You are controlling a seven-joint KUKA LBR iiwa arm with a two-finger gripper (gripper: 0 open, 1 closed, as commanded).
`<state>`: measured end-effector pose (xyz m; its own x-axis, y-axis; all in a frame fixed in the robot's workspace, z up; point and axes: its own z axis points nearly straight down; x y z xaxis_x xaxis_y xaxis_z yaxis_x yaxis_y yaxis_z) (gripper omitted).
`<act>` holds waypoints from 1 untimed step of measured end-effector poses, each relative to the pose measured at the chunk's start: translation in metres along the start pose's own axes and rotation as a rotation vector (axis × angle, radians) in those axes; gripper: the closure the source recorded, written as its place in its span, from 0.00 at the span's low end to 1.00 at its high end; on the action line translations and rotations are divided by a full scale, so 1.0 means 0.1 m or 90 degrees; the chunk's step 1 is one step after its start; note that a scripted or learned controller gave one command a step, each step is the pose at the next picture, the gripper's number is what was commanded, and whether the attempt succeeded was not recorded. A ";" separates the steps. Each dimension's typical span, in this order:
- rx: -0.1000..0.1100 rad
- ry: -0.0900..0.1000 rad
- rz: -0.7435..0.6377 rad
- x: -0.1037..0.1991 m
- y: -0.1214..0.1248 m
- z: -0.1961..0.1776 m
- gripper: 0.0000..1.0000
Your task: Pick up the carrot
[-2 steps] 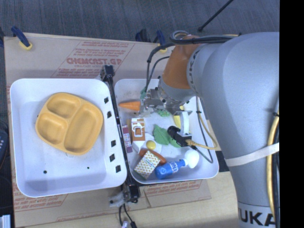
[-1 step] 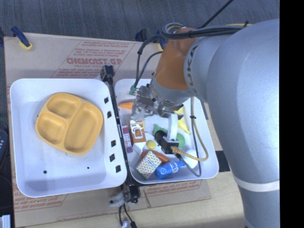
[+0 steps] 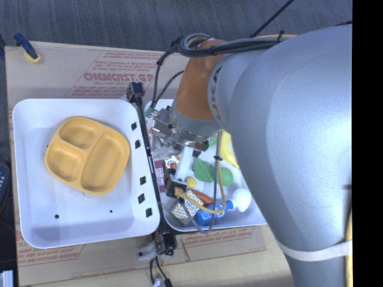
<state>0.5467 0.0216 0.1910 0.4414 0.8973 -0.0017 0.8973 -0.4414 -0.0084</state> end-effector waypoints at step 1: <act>0.001 0.000 0.203 0.08 -0.60 -0.26 1.00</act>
<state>0.4964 0.0555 0.2180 0.7007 0.7134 -0.0039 0.7134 -0.7007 -0.0083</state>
